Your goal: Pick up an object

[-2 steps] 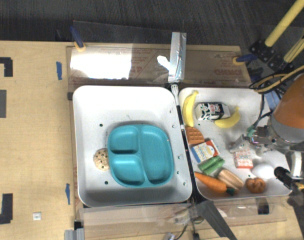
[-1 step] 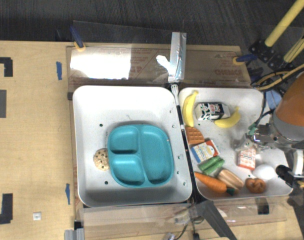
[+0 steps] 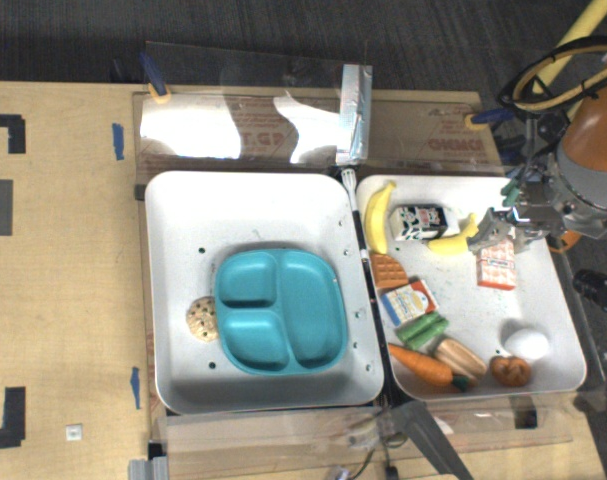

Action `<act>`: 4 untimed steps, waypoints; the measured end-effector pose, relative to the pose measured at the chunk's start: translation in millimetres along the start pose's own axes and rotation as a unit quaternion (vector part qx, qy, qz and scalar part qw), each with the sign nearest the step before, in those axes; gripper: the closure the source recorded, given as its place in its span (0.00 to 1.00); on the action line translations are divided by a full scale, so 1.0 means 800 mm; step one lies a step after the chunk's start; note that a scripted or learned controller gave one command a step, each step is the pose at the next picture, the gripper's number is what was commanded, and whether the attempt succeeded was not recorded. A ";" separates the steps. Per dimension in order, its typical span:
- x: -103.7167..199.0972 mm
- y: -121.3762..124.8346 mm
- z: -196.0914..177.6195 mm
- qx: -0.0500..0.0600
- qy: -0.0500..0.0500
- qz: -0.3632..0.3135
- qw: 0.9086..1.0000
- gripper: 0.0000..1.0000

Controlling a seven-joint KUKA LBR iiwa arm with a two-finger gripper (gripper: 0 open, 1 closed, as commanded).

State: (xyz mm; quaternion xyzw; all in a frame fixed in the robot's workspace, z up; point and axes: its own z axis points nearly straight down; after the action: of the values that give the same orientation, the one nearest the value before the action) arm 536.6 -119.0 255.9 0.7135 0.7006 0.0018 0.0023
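My gripper [image 3: 495, 228] hangs over the upper right part of the right bin [image 3: 568, 318], coming in from the right edge. Just below it lies a red and white packet [image 3: 496, 266]. A small yellow banana piece [image 3: 449, 243] lies right beside it on the left, with a black and white carton [image 3: 420, 220] and a whole banana [image 3: 379, 218] further left. I see nothing held in the gripper.
The right bin also holds a brown waffle [image 3: 387, 268], a blue and red carton [image 3: 408, 301], a green vegetable [image 3: 423, 329], a carrot [image 3: 420, 365], a bread roll [image 3: 460, 356], a white egg [image 3: 528, 345] and a brown ball [image 3: 510, 370]. In the left bin [image 3: 183, 218] are a teal divided plate [image 3: 280, 308] and a cookie [image 3: 202, 318].
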 end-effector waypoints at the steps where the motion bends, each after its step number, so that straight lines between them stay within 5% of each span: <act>1: 0.064 0.020 0.015 0.004 0.000 -0.052 0.999 1.00; 2: 0.063 0.020 0.014 0.003 0.000 -0.051 0.999 0.00; 3: 0.020 -0.032 0.141 0.008 0.001 -0.063 0.998 0.00; 4: 0.011 0.049 0.191 0.000 0.000 -0.083 0.997 0.00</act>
State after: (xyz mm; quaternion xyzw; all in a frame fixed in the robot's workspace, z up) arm 576.8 -110.8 103.0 0.6527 0.7577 0.0016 0.0024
